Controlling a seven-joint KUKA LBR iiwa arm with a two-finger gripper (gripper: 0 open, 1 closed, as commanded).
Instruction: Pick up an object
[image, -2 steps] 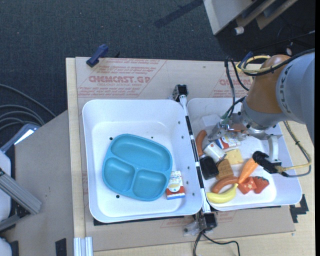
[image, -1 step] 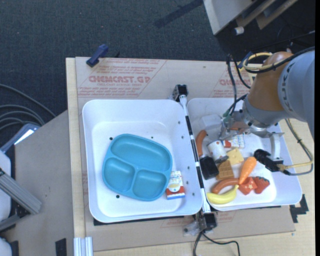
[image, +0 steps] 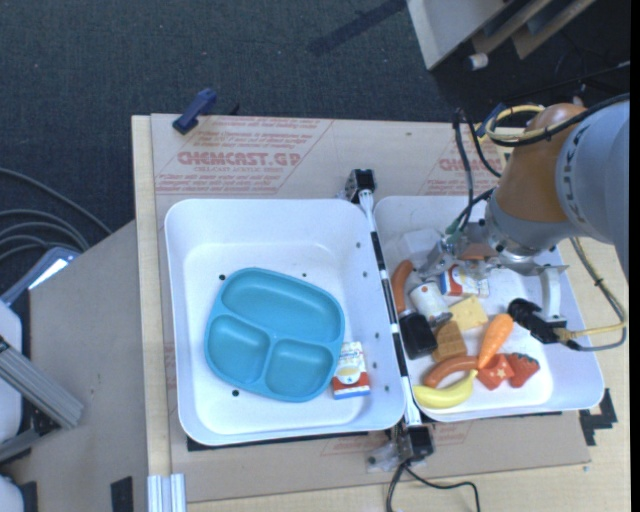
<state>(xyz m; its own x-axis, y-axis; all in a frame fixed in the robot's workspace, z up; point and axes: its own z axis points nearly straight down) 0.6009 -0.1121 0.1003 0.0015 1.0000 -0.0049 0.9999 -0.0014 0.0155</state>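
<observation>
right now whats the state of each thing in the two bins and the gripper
blue tray: flat, right side up, left bin
small carton: lying beside the tray, touching its rim
banana: lying at right bin's front
carrot: lying tilted among the toy food
gripper: low over right bin's pile, grasp unclear

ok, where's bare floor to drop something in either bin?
Left bin: bare floor along the far wall and left side, around the blue tray; a small carton sits at the tray's near-right corner. Right bin: crowded with toy food under the arm; just a bare strip at the far-left corner.
</observation>
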